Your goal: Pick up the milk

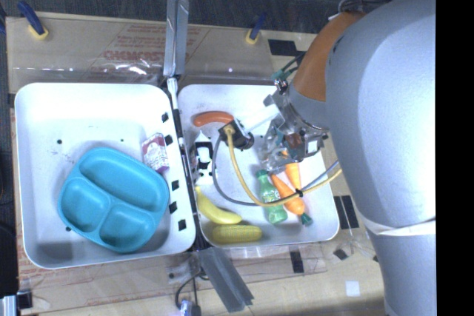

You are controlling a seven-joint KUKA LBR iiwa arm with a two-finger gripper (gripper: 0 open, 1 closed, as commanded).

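Milk [155, 152] looks like a small light carton leaning on the left bin's right wall, probably crushable; pinch its flat sides. Gripper [285, 148] hovers over the right bin, can't tell its state.

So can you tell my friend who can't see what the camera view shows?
A grey robot arm's gripper hangs over the right bin, above a carrot, green bottle, banana, corn and sausage. The left bin has a blue tray and milk carton.

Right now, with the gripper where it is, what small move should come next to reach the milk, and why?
Probably a shift across the divider toward the left bin. The gripper hangs over the right bin, above the carrot and the green bottle, while the small milk carton lies in the left bin, beside the blue plate.
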